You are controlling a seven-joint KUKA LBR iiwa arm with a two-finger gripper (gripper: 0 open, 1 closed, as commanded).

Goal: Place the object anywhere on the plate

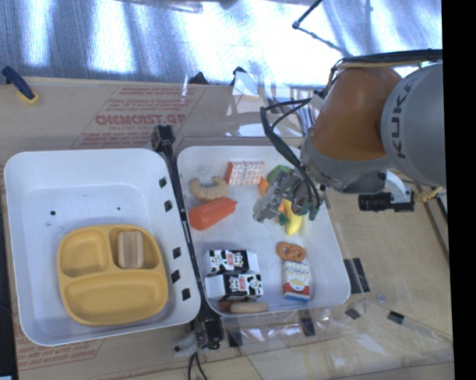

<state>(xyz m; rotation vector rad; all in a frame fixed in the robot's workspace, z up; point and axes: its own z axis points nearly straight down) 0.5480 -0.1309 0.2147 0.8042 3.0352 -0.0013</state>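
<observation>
One small yellow toy, likely light, stiff and slippery, lies near the right bin's right edge beneath the gripper, finger state indiscernible; grip across its middle, bound for the plate.

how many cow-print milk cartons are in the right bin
2: one milk carton near the right bin's left wall, the second carton just below it, touching. The arm might hide more.

Single fixed camera above the bench, looking down at a slant, moderately close. Both white bins fit in frame: left bin with the yellow plate, right bin beside it. Arm enters from the right edge, bench's far edge at top.
</observation>
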